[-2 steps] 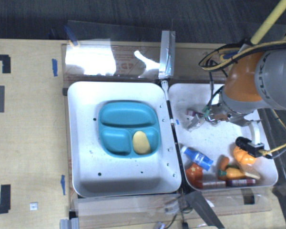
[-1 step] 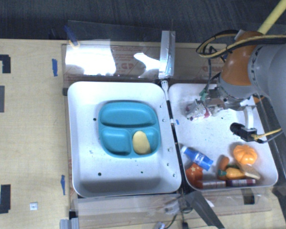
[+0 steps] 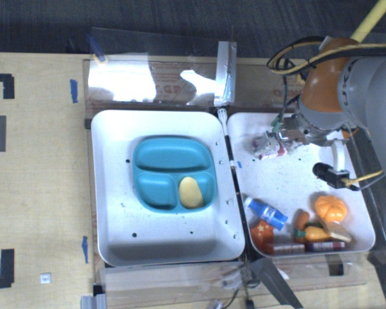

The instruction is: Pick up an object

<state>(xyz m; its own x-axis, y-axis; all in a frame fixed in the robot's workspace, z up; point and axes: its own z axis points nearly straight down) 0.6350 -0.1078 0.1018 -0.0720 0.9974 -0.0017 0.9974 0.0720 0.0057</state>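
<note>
Fingers [image 3: 270, 145]: low in right bin's far part, over a small pink-white object [image 3: 268, 148]; opening cannot be told.
Right bin [image 3: 367, 237], near edge: blue bottle [image 3: 267, 212], tomato [image 3: 262, 234], orange pumpkin [image 3: 330, 208].
Left bin [image 3: 109, 172]: blue tray [image 3: 170, 166] holding yellow egg-shaped item [image 3: 191, 192].

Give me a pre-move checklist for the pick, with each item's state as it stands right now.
1. Hand over the right bin, where the pickable items lie: ok, at its far end.
2. Hand above a target: not ok; the orange pumpkin, blue bottle and tomato sit at the near end, apart from it.
3. Object between the hand's fingers: cannot tell, that area is blurred.
4. Targets separated: not ok; the near-end items are crowded together.
5. Left bin undisturbed: ok; the yellow egg-shaped item rests in the blue tray.
</note>
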